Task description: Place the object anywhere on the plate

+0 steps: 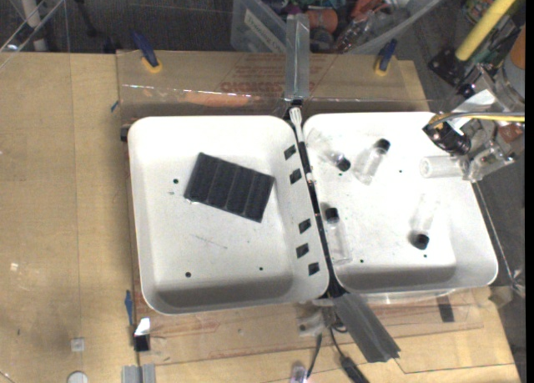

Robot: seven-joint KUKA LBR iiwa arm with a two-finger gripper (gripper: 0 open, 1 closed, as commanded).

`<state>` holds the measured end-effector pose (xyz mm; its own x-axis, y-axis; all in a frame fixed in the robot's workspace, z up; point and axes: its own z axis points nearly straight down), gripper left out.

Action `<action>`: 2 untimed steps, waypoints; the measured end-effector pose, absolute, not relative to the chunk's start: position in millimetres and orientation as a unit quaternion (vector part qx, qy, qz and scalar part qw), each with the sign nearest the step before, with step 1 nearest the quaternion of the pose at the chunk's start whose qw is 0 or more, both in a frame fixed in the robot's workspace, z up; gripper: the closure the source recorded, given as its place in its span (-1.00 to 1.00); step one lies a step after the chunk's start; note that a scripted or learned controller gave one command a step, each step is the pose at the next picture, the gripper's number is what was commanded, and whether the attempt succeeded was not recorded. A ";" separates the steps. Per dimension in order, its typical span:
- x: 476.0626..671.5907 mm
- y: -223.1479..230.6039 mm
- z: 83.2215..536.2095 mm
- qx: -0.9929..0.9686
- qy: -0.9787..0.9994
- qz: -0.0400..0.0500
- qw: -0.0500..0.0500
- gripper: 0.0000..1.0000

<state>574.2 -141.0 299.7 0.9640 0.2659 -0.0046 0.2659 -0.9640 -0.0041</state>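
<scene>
Jaws: cannot tell if apart or together; too small and blurry.
Gripper (480, 160): at the right rim of the right bin (392, 269), just beside the end of a clear vial.
Vial by gripper (440, 167): lying flat, near the right rim; cannot tell if touched.
Vial with black cap (372, 156): tilted, near the top of the right bin.
Small vial (337, 160): just beside it, on its left.
Vial at divider (335, 231): lying along the left wall.
Lower right vial (422, 224): black cap pointing down.
Plate (229, 187): dark, ribbed, flat in the left bin (167, 273), well apart from the vials.
</scene>
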 end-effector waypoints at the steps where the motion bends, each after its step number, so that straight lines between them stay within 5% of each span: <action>1: 557.3 -127.9 313.3 -0.994 -0.110 0.003 0.002 1.00; 2: 583.1 -138.1 263.4 -0.994 -0.112 0.003 0.002 1.00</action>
